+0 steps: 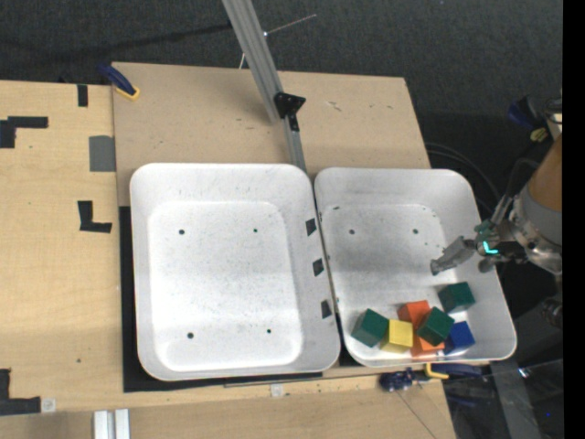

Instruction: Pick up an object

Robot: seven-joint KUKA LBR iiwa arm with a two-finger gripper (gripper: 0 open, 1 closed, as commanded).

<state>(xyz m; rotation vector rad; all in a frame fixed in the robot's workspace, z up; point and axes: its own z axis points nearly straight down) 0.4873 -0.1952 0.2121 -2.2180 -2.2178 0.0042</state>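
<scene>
step: approach phase, nothing lifted yet as far as you can judge from the layout
gripper [454,256]: sits over the right bin [393,190] near its right wall, arm reaching in from the right; one grey finger pokes out leftward, with a small green light at the wrist behind it
gripper state: you can't tell how wide it's open, the second finger isn't readable from this angle; nothing visible between the fingers, so don't log a hold
objects: all clustered in the near right corner of the right bin, below the gripper; green block [370,326] on the left of the pile, yellow block [399,335] just beside it, orange block [415,313] behind, dark green block [437,324] touching the orange, blue block [460,336] at the edge, another green block [456,295] slightly apart and closest to the gripper
left bin [219,190]: not involved
next move: you'd want the gripper brought toward the pile and lowered; the separate green block looks the easiest pick since it has space around it
risk: blocks in the pile touch each other, so a finger may land on a neighbour and shove it instead of gripping
</scene>
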